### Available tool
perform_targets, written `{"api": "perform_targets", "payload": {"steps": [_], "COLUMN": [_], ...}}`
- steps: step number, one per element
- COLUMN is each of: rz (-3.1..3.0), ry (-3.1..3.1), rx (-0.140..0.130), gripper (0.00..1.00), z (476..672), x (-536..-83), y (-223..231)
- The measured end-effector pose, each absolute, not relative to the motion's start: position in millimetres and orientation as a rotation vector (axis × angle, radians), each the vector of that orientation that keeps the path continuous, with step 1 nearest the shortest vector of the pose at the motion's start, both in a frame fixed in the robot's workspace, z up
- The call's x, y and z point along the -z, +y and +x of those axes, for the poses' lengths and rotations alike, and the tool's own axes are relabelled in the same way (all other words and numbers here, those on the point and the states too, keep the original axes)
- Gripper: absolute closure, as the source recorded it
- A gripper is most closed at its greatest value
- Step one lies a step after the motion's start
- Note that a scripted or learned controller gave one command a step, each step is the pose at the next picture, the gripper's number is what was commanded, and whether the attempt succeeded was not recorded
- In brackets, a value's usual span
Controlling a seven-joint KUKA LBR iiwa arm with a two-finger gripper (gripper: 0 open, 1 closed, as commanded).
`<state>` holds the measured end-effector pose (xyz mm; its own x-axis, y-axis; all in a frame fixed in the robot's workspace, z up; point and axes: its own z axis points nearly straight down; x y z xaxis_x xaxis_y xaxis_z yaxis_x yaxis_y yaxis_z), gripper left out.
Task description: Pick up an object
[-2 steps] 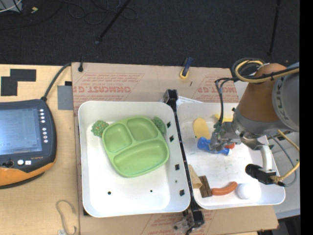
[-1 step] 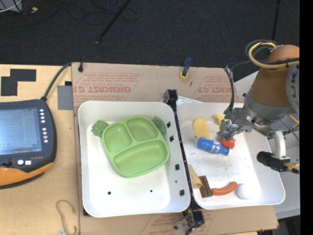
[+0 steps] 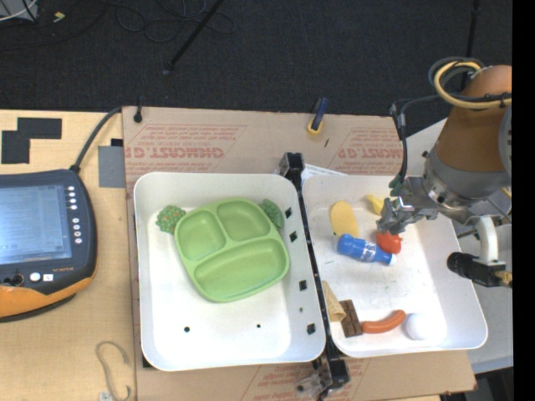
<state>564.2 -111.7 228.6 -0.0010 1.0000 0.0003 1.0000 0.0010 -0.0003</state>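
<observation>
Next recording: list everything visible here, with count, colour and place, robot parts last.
white bins: 2, white, side by side on the bench
divided tray: 1, green, in the left bin
yellow object: 1, yellow, right bin, upper left
blue bottle: 1, blue with white end, right bin, centre
red object: 1, red, right bin, just under the gripper
sausage-like piece: 1, orange, right bin, near front edge
white ball: 1, white, right bin, front right
brush: 1, wooden and brown, right bin, front left
teach pendant: 1, grey and orange, bench, far left
clamp: 1, blue and yellow, back edge
gripper: 1, grey, over the right bin
</observation>
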Motion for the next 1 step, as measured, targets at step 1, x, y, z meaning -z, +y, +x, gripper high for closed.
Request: {"api": "perform_targets", "payload": {"steps": [1], "rz": [-2.215], "ry": [-2.22], "rx": [-0.004], "gripper": [1.0], "z": [545.0], "x": [-220.5], "y": [-64.1]}}
